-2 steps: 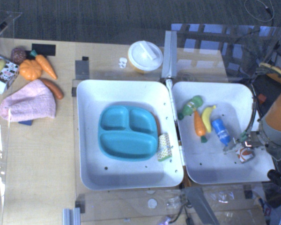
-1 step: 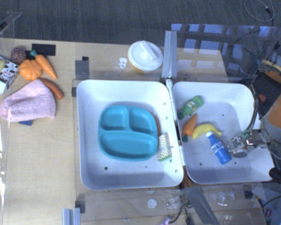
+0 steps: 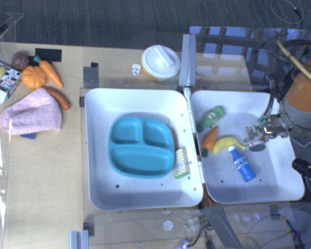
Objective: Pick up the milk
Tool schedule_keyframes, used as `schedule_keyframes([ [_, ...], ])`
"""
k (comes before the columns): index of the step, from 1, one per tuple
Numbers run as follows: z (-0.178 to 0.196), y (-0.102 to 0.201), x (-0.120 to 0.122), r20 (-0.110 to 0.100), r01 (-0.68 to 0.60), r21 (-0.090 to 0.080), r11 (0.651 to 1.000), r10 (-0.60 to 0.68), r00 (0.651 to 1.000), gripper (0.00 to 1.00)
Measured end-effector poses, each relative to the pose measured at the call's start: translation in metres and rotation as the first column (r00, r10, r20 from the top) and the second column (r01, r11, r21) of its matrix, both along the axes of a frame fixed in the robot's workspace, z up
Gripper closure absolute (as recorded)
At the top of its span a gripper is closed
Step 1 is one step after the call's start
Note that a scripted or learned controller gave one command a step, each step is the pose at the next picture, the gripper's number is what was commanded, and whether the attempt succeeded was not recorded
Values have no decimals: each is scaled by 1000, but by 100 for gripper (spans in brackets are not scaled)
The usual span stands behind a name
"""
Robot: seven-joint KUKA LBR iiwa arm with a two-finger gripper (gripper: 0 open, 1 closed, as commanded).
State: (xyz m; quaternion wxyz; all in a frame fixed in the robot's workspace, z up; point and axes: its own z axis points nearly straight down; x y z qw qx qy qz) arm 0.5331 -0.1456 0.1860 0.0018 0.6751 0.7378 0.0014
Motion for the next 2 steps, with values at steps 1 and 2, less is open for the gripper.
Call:
schedule_keyframes([
  [1,29,24,61,0,163,0,987,-163,987,100],
  [2,0,79,34,-5,426,1,905,-426,905,100],
])
